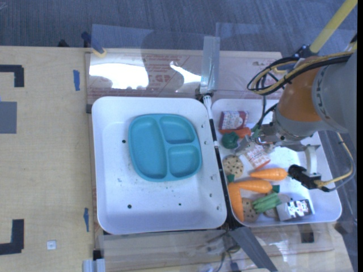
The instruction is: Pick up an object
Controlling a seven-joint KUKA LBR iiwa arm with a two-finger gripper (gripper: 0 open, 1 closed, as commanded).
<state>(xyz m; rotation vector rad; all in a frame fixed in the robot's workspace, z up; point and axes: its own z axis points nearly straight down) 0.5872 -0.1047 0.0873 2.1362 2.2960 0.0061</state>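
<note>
The right bin (332, 200) holds several toy foods: a red packet (233, 119), a green round piece (229, 141), a speckled cookie (232, 165), two carrots (267, 174) (253, 186), a green pea pod (265, 202) and a black-and-white box (298, 208). My gripper (259, 141) is low in this bin, just right of the green piece and above a small red-and-white packet (258, 154). The wrist with its orange band (298, 103) hides what lies under it.
The left bin (108, 169) bears a teal divided plate (165, 147). A divider wall (215, 152) runs between the bins. A black cable and connector (306, 177) hang over the right bin's right side. A clear panel (147, 72) stands behind the bins.
</note>
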